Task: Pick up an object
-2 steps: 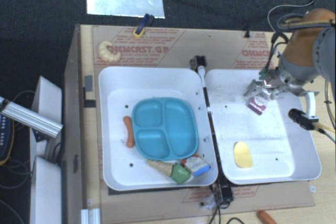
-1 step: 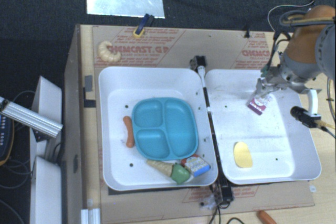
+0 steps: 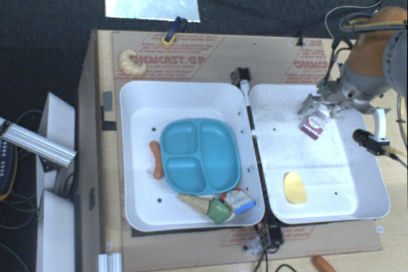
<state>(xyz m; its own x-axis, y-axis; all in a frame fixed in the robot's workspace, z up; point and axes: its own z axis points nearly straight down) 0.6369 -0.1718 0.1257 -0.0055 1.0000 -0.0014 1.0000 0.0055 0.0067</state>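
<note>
Arm (image 3: pixel 373 51) comes in from the right, grey w/ orange band at the top, wrist over the back part of the right bin (image 3: pixel 363 200). Gripper (image 3: pixel 324 105) sits low over that bin's back area, and a small purple-and-white packet (image 3: pixel 315 125) shows right at its tips, looks pinched between the fingers, so gripper reads as closed on the packet; whether the packet is clear of the bin floor can't be told. Same bin also has a pale yellow oval piece (image 3: pixel 294 188) near the front, well apart from the gripper. Left bin (image 3: pixel 137 137) holds a blue divided plate (image 3: pixel 199 156) w/ four compartments, roughly centred. An orange sausage-like item (image 3: pixel 156 159) lies just beside the plate's left edge. At the plate's front edge: a tan cone shape (image 3: pixel 194 202), a green block (image 3: pixel 218 211) & a small blue-white-red packet (image 3: pixel 241 201), all bunched together touching or nearly so. Behind the bins, on the cardboard sheet (image 3: pixel 280 51), a cream curled item (image 3: pixel 132 63) sits near the back left corner & a blue-yellow clip-like thing (image 3: pixel 173 30) lies at the sheet's back edge.
</note>
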